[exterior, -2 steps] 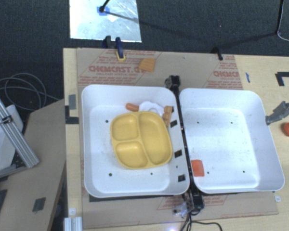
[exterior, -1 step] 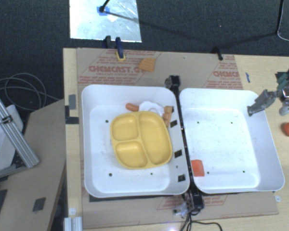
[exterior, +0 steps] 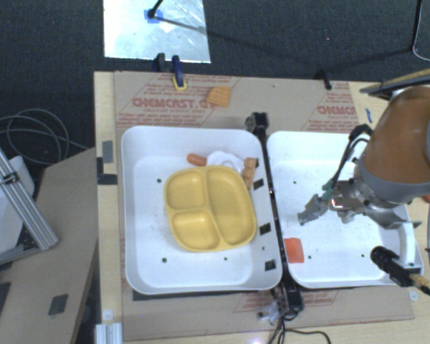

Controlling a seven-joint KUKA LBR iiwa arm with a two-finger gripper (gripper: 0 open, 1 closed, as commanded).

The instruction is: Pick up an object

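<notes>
My gripper (exterior: 310, 211) hangs over the middle of the right bin (exterior: 308, 156), fingers pointing left and down. An orange-red block (exterior: 293, 249) lies on the bin floor below and slightly left of it, apart from the fingers. In the left bin (exterior: 140, 192) a yellow divided plate (exterior: 209, 208) sits in the centre. Behind it lie a small orange sausage-shaped piece (exterior: 196, 160), a white object (exterior: 224, 160) and a tan piece (exterior: 249, 170).
A tan sponge-like piece (exterior: 218, 96) rests on the cardboard behind the bins. Black clips (exterior: 258, 122) sit along the divider between the bins. A blue-and-yellow clamp (exterior: 178, 72) stands at the back edge. The arm's orange band (exterior: 408, 135) covers the right bin's far right.
</notes>
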